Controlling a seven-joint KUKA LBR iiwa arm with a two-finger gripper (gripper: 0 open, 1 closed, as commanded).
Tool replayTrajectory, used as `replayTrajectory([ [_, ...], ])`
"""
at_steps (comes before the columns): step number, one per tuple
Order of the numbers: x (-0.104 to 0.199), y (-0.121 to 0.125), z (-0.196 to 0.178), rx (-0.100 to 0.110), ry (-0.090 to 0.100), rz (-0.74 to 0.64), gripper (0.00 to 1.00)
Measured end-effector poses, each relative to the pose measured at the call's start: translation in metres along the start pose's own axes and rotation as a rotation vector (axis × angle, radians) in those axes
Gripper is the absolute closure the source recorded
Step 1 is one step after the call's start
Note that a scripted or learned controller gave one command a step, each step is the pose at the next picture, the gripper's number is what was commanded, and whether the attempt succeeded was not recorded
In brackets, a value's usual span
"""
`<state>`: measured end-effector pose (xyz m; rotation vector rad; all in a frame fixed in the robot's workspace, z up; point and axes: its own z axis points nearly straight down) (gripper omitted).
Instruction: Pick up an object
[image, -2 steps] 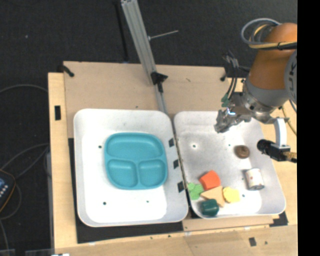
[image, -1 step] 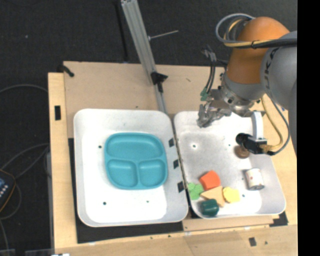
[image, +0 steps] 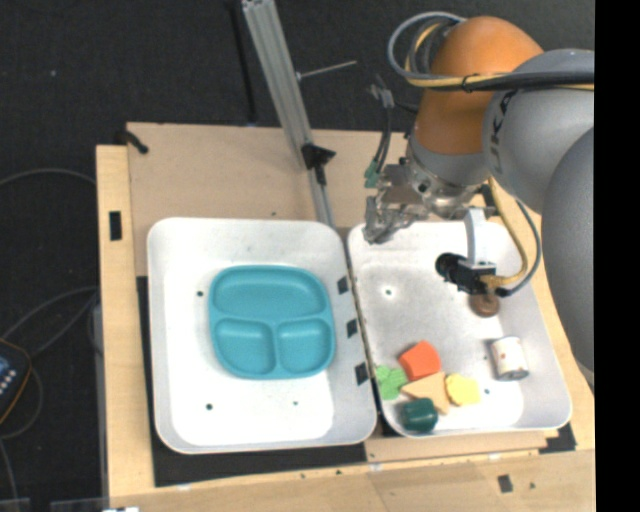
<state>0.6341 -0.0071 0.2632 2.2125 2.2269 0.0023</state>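
1. The gripper (image: 381, 225) hangs over the right bin's (image: 420, 262) far-left corner; whether it is open or closed, I cannot tell.
2. The orange block (image: 420, 359) lies well toward the camera from it, crowded by other pieces.
3. Risk: a descent here likely meets bare bin floor or wall.

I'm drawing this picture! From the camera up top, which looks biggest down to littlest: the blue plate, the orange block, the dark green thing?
1. Blue plate, by far the largest.
2. Orange block.
3. Dark green thing.
The last two look nearly alike in size, so their order is unsure.
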Motion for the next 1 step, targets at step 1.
replayTrajectory([
  [1, 0.0467, 0.0128, -0.0027, 0.000, 0.001, 0.000, 1.00],
])
